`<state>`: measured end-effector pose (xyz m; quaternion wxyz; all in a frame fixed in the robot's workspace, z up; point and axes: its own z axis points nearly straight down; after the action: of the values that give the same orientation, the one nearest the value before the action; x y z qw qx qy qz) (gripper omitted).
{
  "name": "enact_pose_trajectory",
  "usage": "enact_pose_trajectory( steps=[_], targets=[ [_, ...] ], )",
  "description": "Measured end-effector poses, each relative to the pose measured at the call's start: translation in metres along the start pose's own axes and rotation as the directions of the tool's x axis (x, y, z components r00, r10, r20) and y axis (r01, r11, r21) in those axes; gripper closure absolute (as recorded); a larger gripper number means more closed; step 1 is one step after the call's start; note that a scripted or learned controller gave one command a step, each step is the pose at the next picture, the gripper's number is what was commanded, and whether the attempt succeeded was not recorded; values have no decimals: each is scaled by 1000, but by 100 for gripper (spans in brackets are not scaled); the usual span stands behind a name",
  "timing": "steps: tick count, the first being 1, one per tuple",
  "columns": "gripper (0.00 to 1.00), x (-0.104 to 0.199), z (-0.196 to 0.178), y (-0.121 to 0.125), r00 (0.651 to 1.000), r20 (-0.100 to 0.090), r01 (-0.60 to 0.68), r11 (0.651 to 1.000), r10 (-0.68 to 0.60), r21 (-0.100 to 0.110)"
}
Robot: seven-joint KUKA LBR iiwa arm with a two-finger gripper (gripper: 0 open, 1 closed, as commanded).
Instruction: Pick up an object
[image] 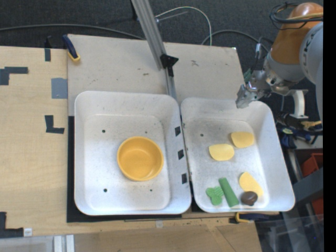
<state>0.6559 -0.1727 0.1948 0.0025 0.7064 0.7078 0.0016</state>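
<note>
Around the yellow bowl (139, 158), the left bin (86, 140) floor lies open on every side. In the right bin (273, 140), the strip farthest from the bowl's side is open at the back; yellow pieces (231, 146) and a green piece (228, 191) crowd the front.

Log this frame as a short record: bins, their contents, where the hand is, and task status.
left bin: holds one yellow bowl, upright, near the middle
right bin: three yellow pieces, a green stick, a small green piece, a brown piece
cluster: green and brown items lie along the near edge
hand: over the right bin's far right corner, nothing seen in it
arm: enters from the right
task status: no object lifted yet
</note>
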Motion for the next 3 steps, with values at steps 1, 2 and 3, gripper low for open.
enact_pose_trajectory(
  steps=[1, 2, 3],
  targets=[
    [100, 0, -21, 1, 1000, -1, 0, 1000, 0, 4],
    [100, 47, -15, 5, 1000, -3, 4, 1000, -4, 7],
    [100, 92, -17, 7, 1000, -3, 4, 1000, -4, 7]
  ],
)
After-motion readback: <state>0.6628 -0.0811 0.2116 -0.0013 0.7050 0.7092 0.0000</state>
